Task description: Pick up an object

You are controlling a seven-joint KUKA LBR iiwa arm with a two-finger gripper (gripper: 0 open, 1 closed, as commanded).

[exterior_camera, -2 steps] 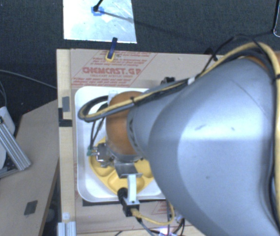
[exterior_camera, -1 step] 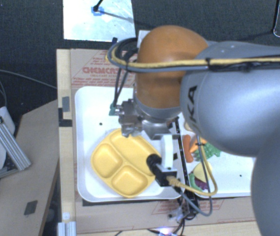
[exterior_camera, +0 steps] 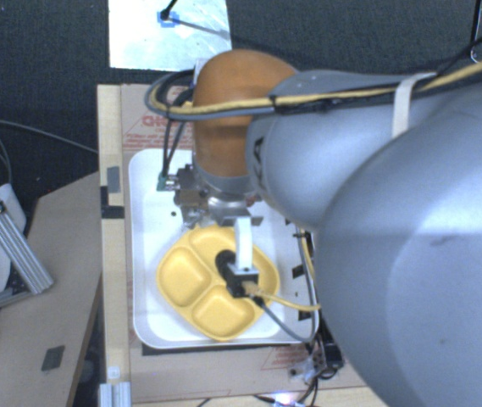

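Table (exterior_camera: pixel 112 253): tan board surface, red print (exterior_camera: pixel 149 121) near far edge, dark tape marks (exterior_camera: pixel 112 178) on left margin. Shallow white bin (exterior_camera: pixel 141 253) with rounded corners rests directly on it; bin's right side hidden.

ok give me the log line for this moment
arm: reaching over white bin | object: yellow divided plate, flat in bin, partly under wrist | grasp: cannot tell
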